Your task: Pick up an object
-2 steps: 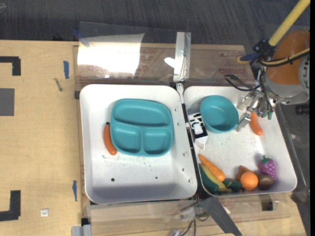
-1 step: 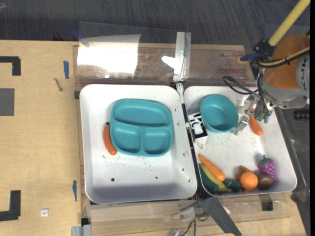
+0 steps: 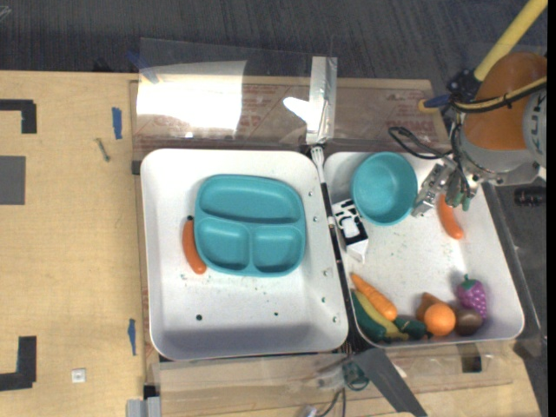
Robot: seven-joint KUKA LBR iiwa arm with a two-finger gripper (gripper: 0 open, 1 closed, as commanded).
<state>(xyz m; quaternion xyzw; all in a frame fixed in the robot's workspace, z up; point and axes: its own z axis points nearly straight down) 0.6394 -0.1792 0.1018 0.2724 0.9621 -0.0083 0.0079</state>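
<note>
Claw (image 3: 441, 191) hangs over the right bin's (image 3: 408, 254) far side at an orange carrot (image 3: 450, 218), finger state unclear; carrot looks light, stiff, slick plastic, so pinch mid-body across its width.

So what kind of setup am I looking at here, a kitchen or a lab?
Most likely a lab test bench, not a kitchen: two white bins on a plywood table, toy food like a plastic carrot and grapes, a teal divided tray, and taped markers.
</note>
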